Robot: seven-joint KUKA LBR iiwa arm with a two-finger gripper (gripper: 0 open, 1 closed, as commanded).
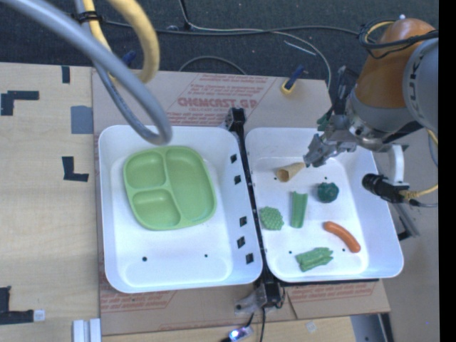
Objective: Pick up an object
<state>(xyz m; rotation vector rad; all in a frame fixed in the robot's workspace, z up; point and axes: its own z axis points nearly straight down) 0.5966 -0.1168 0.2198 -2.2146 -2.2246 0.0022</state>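
six small things lie loose in the right-hand bin (pixel 381 258), and the nearest to the pincer (pixel 315 153) is a tan cone-shaped piece (pixel 289 171) lying on its side toward ten o'clock of that bin's floor. the pincer tip sits just beside the cone's wider end, at about two o'clock from it, and whether it is touching i can't make out. nor can i tell whether the pincer is spread or closed; nothing can be seen caught in it.

the worry from here, as i judge it: a cone on its side is tapered and free to roll, so a squeeze that lands off its middle could squirt it out sideways or skid it toward the divider (pixel 246 191) at nine o'clock. a descent slightly wide would only nudge it away.

outward from the cone, a dark green round piece (pixel 328 192) lies at four o'clock, a green stick (pixel 298 209) at six o'clock, a bumpy green piece (pixel 271 218) at seven, then an orange sausage shape (pixel 343 236) and a leafy green piece (pixel 314 258) nearer the front rim. these sit apart from the cone, so snagging one looks unlikely.

the left bin (pixel 117 262) holds a green divided tray (pixel 169 187), with a grey hose (pixel 107 63) hanging across its far corner, well apart from the arm.
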